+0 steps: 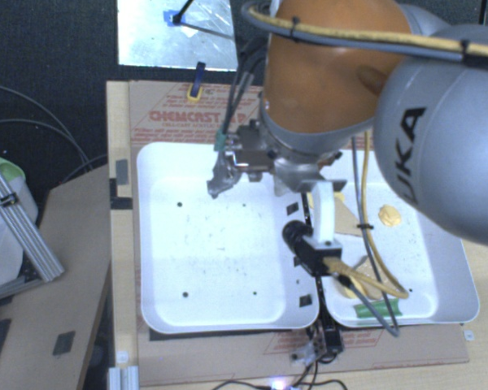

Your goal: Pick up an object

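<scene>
A: Count for our notes?
B: We log two white bins on the counter: left bin (187,299), right bin (447,299). One gripper (218,184) hangs over the left bin's far edge.
A: Objects?
B: One yellow piece (389,214) and one green piece (366,309) in the right bin, well apart. Whether the gripper is open or closed we cannot tell.

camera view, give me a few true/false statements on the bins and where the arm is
1. Two white bins sit side by side: the left bin and the right bin. True.
2. The gripper is over the right bin. False: it is over the left bin's upper part.
3. A small yellow object lies in the right bin. True.
4. The yellow object is between the fingers. False: it lies apart in the other bin.
</scene>
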